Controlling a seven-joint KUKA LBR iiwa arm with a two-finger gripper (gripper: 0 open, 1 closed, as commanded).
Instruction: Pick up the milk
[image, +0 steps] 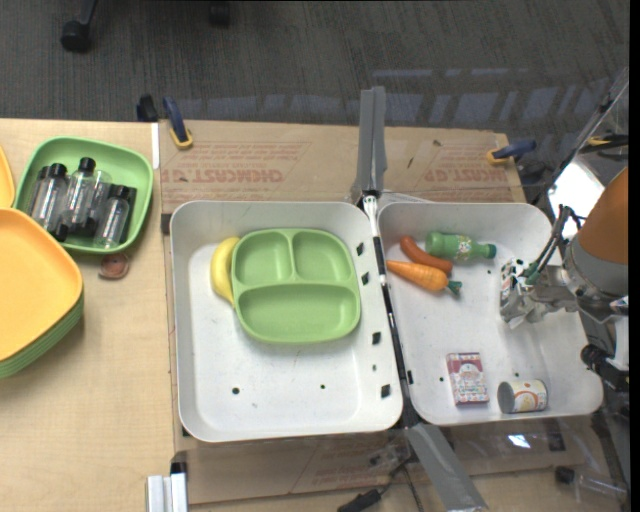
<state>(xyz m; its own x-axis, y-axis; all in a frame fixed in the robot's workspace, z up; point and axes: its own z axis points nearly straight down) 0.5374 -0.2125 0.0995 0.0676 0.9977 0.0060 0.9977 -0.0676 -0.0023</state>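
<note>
White and black-patched, the milk (512, 277) stands against the right bin (570, 395)'s right side, touching the tool (522, 305), whose grip state we cannot tell; we judge the approach step in hand, the next move requiring closure around the milk.

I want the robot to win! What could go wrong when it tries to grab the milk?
1. The gripper sits at the right bin's right side, and the milk carton lies flat further down, so it may well close on nothing.
2. The small can lies close beside the milk, so the fingers could bump it or grab it instead.
</note>
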